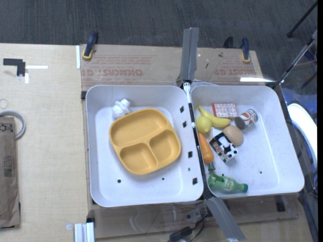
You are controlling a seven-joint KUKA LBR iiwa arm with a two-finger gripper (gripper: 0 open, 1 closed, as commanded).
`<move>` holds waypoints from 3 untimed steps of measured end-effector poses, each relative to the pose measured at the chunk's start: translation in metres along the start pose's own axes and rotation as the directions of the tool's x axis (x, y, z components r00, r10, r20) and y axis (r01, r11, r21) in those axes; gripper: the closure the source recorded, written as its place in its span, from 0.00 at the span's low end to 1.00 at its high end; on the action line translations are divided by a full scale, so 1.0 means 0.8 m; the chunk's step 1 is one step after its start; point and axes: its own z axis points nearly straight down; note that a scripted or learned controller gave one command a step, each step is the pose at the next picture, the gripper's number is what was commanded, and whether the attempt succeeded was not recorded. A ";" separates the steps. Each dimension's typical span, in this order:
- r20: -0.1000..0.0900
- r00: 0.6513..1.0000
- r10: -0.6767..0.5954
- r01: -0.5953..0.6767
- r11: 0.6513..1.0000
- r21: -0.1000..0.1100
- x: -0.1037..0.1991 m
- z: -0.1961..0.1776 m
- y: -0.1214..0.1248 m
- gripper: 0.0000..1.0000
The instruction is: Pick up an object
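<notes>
The right bin [272,150] holds several small objects along its left side. A yellow banana [216,119] and a yellow pear [203,124] lie near the divider. Behind them lies a red and white packet [224,109], with a small can [247,118] on its side to the right. A brown bun [233,135] rests against a black and white cow toy [223,146]. An orange carrot [205,148] lies along the divider. A green bottle [227,184] lies at the bin's front left corner.
The left bin [101,180] holds a yellow three-compartment plate [145,140] and a crumpled white object [121,107] behind it. Cardboard [151,67] lies behind the bins with clamps on it. A brown paper bag [9,170] lies on the bench at far left.
</notes>
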 end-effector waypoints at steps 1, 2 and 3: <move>-0.001 1.000 -0.001 0.001 1.000 0.000 -0.004 -0.021 0.021 1.00; 0.000 1.000 -0.001 0.001 1.000 0.000 -0.004 -0.041 0.021 1.00; -0.001 1.000 -0.001 0.001 1.000 0.000 0.023 -0.053 -0.112 1.00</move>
